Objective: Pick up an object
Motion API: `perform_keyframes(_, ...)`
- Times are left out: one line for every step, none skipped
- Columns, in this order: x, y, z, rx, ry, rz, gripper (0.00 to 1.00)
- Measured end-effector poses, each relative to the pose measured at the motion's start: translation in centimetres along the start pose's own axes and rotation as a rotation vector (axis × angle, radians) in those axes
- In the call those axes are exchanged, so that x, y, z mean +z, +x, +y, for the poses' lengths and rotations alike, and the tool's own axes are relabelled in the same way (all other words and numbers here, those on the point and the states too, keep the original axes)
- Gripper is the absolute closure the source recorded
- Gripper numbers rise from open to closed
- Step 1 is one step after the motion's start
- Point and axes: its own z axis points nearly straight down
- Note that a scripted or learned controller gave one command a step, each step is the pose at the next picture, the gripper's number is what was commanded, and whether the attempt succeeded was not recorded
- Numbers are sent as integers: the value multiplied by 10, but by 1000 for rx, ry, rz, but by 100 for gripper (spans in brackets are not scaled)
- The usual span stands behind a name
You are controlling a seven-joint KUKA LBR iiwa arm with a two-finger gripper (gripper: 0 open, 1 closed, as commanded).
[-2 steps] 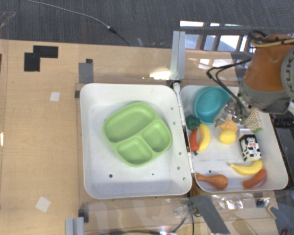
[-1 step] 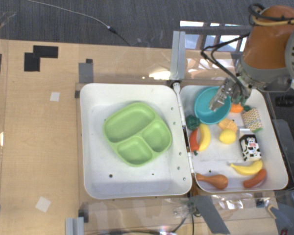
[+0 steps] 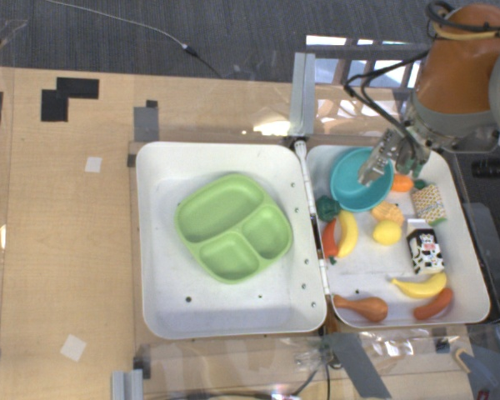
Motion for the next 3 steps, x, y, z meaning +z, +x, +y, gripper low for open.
perform_keyframes(-12, -2, 2, -8, -3, -9, 100)
perform_keyframes(-12, -1, 2, -9, -3, -8, 0)
perform_keyframes(77, 11, -25, -160, 5, 17, 0)
